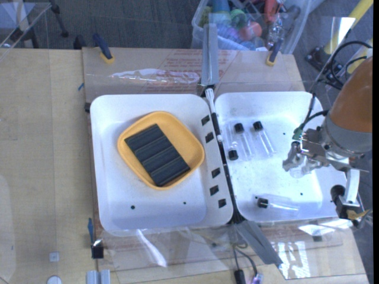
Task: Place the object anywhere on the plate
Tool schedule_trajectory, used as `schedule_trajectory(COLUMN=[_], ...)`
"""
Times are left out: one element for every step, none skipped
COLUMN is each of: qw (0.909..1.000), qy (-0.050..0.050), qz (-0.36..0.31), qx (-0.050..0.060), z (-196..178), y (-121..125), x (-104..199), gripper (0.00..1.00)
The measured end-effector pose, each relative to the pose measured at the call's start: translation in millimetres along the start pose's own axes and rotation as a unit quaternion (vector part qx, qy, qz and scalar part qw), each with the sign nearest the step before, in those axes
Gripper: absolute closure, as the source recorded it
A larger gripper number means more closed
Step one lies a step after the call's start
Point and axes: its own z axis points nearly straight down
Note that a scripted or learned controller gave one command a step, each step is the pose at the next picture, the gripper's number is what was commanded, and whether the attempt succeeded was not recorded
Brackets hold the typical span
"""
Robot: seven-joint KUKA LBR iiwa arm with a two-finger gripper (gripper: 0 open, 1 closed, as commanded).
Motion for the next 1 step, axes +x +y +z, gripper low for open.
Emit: schedule_trajectory(qw=[1.0000], qy=[0.000], qz=[0.000], qx=[0.000], z=[-0.1], y=[0.1], x=[-0.1], gripper=[0.00])
